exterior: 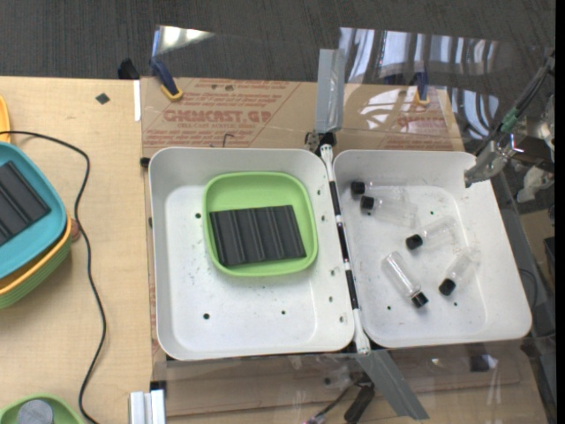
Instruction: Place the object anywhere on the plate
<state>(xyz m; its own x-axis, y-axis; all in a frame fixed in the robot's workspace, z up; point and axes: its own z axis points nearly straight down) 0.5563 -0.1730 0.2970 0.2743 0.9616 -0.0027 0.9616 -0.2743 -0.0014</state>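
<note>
task not started as far as the view shows. green plate (305,203) sits in the left bin (177,325), toward its far side, carrying a dark ribbed insert (258,235) and none of the vials. nothing from the right bin (494,316) has crossed over.

the objects: several clear vials with black caps, all lying in the right bin. the most legible one (403,280) lies near the bin's middle, a little toward the near side, flat on the floor. long axis runs diagonally, far-left to near-right; black cap at the near-right end, clear closed end pointing far-left. a second vial (458,272) lies just to its right, cap on the near-left end, body tilted toward far-right. others lie toward the far-left corner (361,195) and the centre (415,240); clear bodies too faint against the white to read their axes.

gripper (487,160) hangs at the far-right edge of the right bin, well apart from every vial. holds nothing visible. jaw opening: cannot tell, too small and lost in clutter.

remaining: all of it. pick one vial, carry left across the divider (340,246), set down on the plate.
</note>
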